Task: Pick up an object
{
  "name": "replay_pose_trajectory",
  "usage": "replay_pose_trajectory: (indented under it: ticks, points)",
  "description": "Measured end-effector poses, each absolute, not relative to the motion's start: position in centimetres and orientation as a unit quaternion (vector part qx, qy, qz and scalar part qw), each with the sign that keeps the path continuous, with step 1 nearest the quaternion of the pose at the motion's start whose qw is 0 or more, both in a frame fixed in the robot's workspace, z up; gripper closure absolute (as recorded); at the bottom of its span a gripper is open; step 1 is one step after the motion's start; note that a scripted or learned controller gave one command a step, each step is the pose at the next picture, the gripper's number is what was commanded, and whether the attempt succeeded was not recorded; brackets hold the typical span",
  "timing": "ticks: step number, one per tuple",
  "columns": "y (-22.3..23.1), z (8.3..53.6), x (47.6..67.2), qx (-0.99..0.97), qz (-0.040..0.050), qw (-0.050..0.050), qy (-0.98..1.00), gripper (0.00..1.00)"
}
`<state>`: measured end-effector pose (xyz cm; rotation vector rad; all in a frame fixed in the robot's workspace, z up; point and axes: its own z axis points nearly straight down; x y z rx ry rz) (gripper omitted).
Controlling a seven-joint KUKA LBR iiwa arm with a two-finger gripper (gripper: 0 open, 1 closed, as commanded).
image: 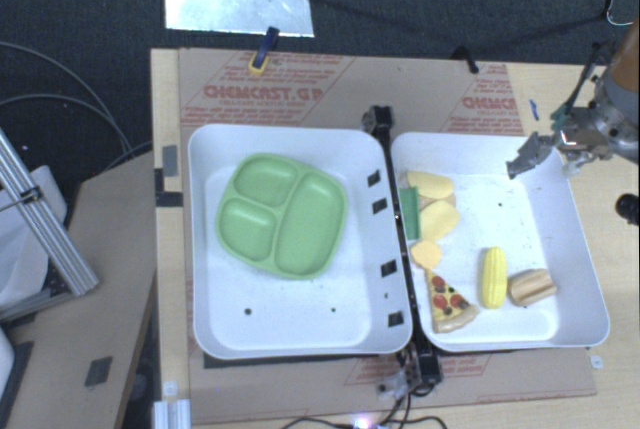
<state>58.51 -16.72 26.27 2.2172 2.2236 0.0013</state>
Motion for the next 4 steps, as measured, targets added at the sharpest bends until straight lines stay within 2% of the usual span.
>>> replay_pose_trajectory:
  ticks: [1, 2, 3, 4]
  points:
    - [-18.4, 13.3, 53.4, 0.708, -0.0032, -0.005, 0.706, 0.00]
    - [-20.5, 8.2, 50.5, 0.708, -0.0003, 0.000, 0.706, 0.00]
    - [-18.8, 8.5, 53.7, 0.705, 0.0013, 0.002, 0.709, 0.00]
    - [-18.9, 9.6, 53.6, 0.705, 0.0014, 0.002, 0.709, 1.00]
